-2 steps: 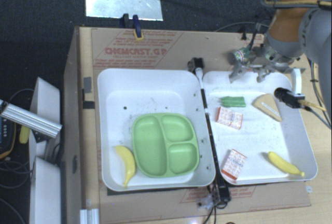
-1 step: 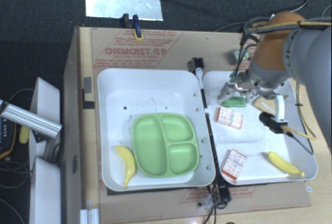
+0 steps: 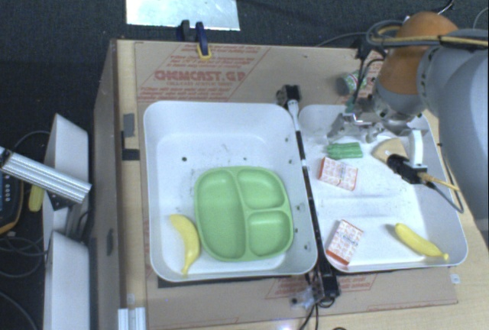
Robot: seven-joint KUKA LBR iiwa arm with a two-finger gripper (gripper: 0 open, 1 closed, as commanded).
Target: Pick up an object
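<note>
My gripper (image 3: 356, 127) hangs over the far end of the right bin (image 3: 382, 202), fingers open with nothing between them. Just below it lies a small green block (image 3: 344, 150). Beside that rests a red and white packet (image 3: 338, 173), and a second such packet (image 3: 344, 241) sits near the front wall. A yellow banana (image 3: 419, 240) lies at the bin's front right. A pale cream piece (image 3: 388, 147) shows right of the green block, partly hidden by the wrist.
The left bin (image 3: 176, 126) holds a green divided plate (image 3: 244, 211) and another yellow banana (image 3: 186, 242) at its front left. The grey arm (image 3: 451, 92) fills the right side above the right bin. A black divider runs between the bins.
</note>
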